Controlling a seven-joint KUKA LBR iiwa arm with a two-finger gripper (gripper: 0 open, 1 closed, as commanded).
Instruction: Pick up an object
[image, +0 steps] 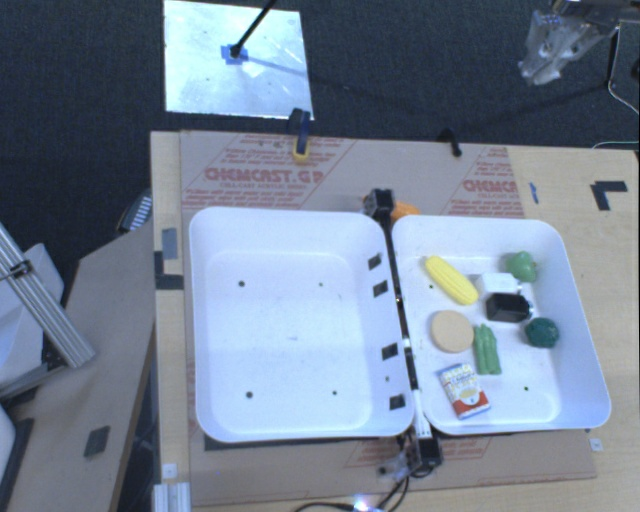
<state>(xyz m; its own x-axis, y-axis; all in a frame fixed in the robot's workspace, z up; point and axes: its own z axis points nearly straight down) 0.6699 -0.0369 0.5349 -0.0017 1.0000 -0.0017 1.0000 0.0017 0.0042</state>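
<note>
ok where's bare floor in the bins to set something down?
Left bin: whole floor bare. Right bin: crowded mid-floor, with corn, round disc, green pod, black block and small carton close together. Bare strip from carton to right wall.

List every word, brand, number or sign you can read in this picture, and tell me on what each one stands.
"CHEMCAST GP", in red, on the board under the bins, behind the left bin.
The same red print behind the right bin: too blurred to read for certain.
Print on the small red carton in the right bin: too small to read.
</note>
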